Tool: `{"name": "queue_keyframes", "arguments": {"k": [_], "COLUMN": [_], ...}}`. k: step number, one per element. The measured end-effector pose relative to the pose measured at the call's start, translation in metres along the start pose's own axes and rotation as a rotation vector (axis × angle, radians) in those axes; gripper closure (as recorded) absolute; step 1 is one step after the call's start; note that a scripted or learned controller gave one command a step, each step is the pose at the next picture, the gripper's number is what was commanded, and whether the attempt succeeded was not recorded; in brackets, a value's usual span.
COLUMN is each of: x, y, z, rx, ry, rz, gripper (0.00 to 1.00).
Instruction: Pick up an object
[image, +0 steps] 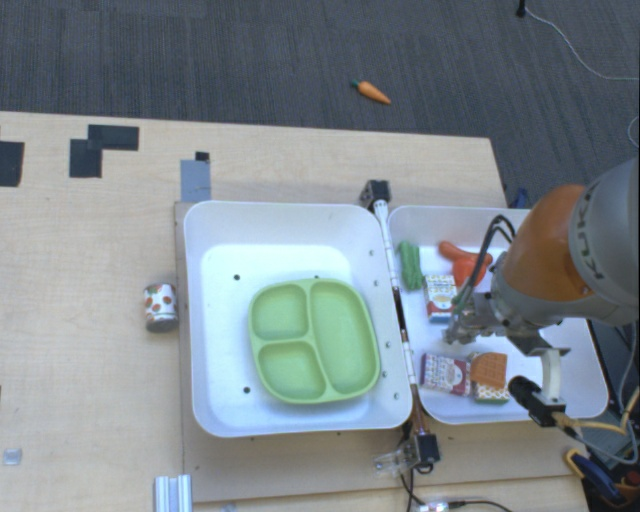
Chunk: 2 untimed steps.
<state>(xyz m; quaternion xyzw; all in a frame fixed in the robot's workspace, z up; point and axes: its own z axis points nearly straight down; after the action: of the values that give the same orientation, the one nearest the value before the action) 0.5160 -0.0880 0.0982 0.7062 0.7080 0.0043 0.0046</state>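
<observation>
Bins sit side by side on the table (90, 300). The left bin (200, 330) holds a green divided plate (314, 341) near its middle. The right bin (590, 390) holds a green pod (410, 264) by its left wall, an orange carrot (460, 257) beside it, a small white carton (440, 296) below them, and a red-and-white box (446, 373) touching a cracker box (489, 377) near the front wall. The arm (560, 250) reaches in from the right, and its end effector (470, 325) hangs over the right bin, between the carton and the two boxes; whether it is released or clenched cannot be told. A small can (160, 305) lies on the table left of the bins, and another carrot (373, 92) lies on the grey floor
</observation>
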Motion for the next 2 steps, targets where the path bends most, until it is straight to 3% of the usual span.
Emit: {"name": "queue_keyframes", "arguments": {"k": [1,2], "x": [0.000,0.001], "y": [0.000,0.001], "z": [0.000,-0.010], "rx": [0.000,-0.002], "ry": [0.000,0.000], "rz": [0.000,-0.002], "gripper": [0.00,1.00]}}
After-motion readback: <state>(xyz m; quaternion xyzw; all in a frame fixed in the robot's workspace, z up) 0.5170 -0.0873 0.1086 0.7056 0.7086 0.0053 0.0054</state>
